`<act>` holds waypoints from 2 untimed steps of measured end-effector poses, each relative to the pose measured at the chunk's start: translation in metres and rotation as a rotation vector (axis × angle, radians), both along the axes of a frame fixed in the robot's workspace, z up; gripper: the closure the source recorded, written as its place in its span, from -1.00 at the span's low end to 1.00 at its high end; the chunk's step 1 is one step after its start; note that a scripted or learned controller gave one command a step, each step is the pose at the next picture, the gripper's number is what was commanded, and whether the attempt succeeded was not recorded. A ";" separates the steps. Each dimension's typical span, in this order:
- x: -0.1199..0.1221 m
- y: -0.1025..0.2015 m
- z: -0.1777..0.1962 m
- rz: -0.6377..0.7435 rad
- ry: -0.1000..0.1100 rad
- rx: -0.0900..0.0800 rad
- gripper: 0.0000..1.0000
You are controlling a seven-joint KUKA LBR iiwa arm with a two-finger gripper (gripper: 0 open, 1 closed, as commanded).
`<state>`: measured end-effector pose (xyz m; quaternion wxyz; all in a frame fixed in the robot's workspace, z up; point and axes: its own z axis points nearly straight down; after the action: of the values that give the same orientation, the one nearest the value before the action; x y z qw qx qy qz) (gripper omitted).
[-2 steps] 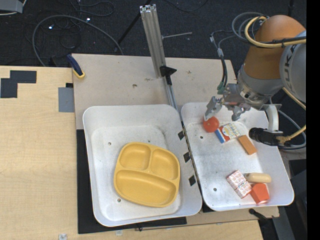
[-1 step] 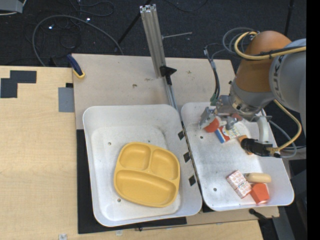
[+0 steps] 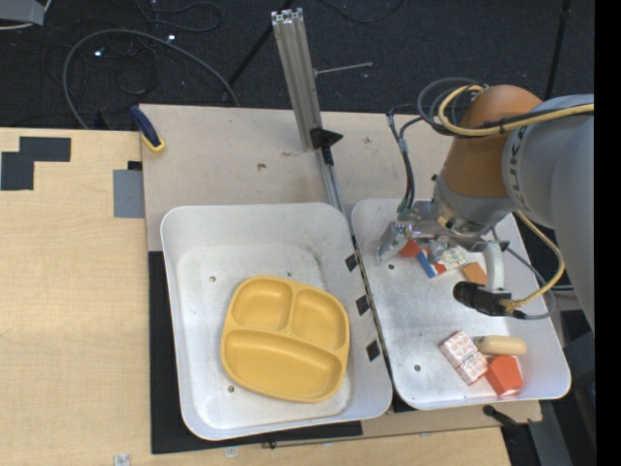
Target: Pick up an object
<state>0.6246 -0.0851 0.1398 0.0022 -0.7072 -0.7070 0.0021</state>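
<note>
Left bin [image 3: 194,260]: shallow, white, set on the bench [image 3: 68,289] beside its twin. Contents: one yellow divided plate [image 3: 286,338], three compartments, lying flat in the lower middle of the bin floor, well apart from the arm.

Between and behind the bins: an aluminium post [image 3: 298,81], rising at a slant from the bench's back section.

Right bin [image 3: 408,357]: shallow, white, its left wall just beside the left bin's right wall. Contents, left to right:
- a small red and blue item [image 3: 425,258] at the upper part of the bin, directly beneath the gripper; its exact shape is too small to tell;
- an orange piece [image 3: 473,273] just to the right of it, partly covered by the arm's hardware;
- a patterned pink-and-white box [image 3: 463,355] in the lower right part;
- a tan rounded stick [image 3: 501,346] touching or just beside that box;
- a red-orange block [image 3: 505,376] near the bin's lower right corner.

Gripper [image 3: 419,239]: hangs low over the upper part of the right bin, above the red and blue item. Whether its jaws stand open or closed cannot be told from this view.

Arm [image 3: 529,163]: grey with an orange band, reaching in from the right, cables looped about the wrist.
</note>
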 end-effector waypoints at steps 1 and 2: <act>0.000 0.000 -0.038 -0.001 -0.006 0.000 -1.00; 0.000 -0.001 -0.030 -0.005 -0.001 0.001 1.00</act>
<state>0.6241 -0.0861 0.1094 0.0021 -0.7088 -0.7054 0.0014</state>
